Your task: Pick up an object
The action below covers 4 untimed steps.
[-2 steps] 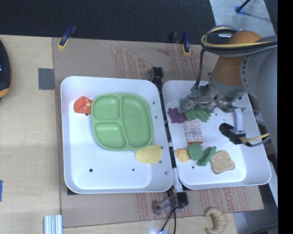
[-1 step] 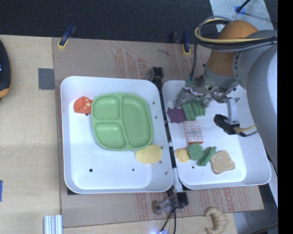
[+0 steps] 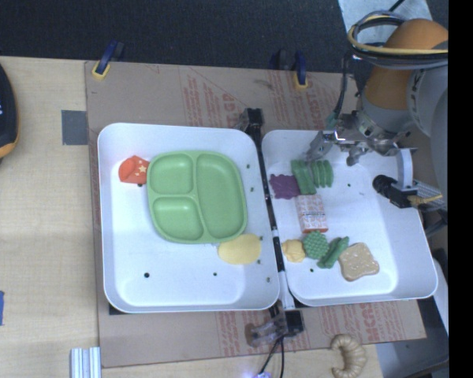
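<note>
Green ridged piece (image 3: 312,173): lay in the right bin (image 3: 410,242), near its far-left corner, beside a purple piece (image 3: 283,185).
Gripper (image 3: 337,144): hung just above it, fingers spread, gripping nothing.
Left bin (image 3: 118,235): held a green divided plate (image 3: 197,195).

dark carpet floor (image 3: 181,14) behind a light wooden bench (image 3: 39,235).

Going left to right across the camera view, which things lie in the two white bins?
Red item → green divided plate → pale yellow piece → purple piece → small yellow piece → toast-shaped piece. The ridged green piece, the red-and-white packet and the dark green pieces overlap sideways, so they are left out.
</note>
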Tool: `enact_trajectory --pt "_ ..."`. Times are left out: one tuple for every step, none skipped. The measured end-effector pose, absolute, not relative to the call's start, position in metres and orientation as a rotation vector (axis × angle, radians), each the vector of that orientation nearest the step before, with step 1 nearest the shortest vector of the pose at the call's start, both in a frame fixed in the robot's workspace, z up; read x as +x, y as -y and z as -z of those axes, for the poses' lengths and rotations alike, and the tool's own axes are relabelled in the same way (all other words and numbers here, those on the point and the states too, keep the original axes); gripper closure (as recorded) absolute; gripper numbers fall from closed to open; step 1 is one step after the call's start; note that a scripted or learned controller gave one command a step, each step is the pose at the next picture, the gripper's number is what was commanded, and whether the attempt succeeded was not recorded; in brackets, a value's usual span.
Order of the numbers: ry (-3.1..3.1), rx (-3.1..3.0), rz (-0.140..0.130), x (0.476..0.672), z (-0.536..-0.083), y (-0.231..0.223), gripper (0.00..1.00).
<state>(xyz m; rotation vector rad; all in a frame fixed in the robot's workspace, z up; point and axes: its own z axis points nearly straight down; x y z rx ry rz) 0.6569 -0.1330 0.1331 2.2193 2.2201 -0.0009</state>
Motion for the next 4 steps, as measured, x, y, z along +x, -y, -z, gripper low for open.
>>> enact_trajectory --pt "-2.234 2.227 0.014 0.573 -0.088 0.095 0.00" --pt "-2.230 2.224 0.011 0.522 -0.091 0.107 0.00" --pt "-2.229 2.214 0.003 0.537 -0.092 0.097 0.00" --pt "-2.231 2.221 0.007 0.507 -0.091 0.093 0.00"
